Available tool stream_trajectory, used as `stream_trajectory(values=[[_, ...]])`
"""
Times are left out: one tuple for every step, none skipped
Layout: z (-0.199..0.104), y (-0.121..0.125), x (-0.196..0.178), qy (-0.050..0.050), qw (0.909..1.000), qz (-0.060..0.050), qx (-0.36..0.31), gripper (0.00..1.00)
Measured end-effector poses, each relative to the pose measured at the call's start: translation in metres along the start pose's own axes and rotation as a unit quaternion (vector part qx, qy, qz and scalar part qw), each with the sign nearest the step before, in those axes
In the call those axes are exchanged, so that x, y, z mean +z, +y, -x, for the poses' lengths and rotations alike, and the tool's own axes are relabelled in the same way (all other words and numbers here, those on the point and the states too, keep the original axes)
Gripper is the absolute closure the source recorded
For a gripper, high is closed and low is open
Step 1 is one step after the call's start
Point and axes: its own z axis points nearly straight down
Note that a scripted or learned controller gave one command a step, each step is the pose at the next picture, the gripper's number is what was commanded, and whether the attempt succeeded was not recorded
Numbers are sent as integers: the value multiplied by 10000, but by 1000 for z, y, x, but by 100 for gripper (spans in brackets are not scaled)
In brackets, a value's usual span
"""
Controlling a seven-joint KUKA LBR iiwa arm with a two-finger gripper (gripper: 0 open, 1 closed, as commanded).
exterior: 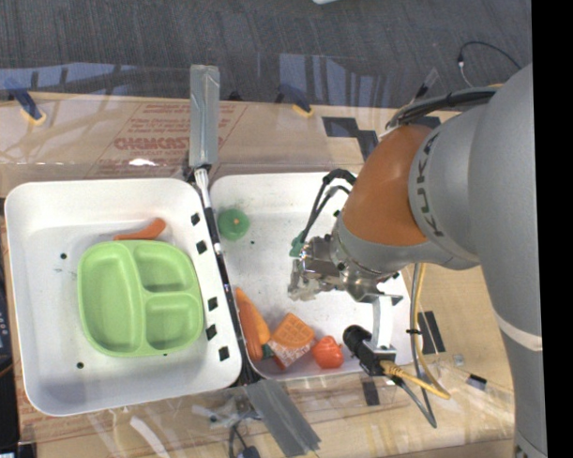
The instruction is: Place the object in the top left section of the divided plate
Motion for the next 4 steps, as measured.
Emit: stream_trajectory(values=[[-45,56,-86,2,9999,36,-135,100],[-78,43,0,-3,9934,-6,1150,100],[-130,19,-17,-1,9995,-1,307,100],[-64,-29,-76,-1,9992,22,-391,100]])
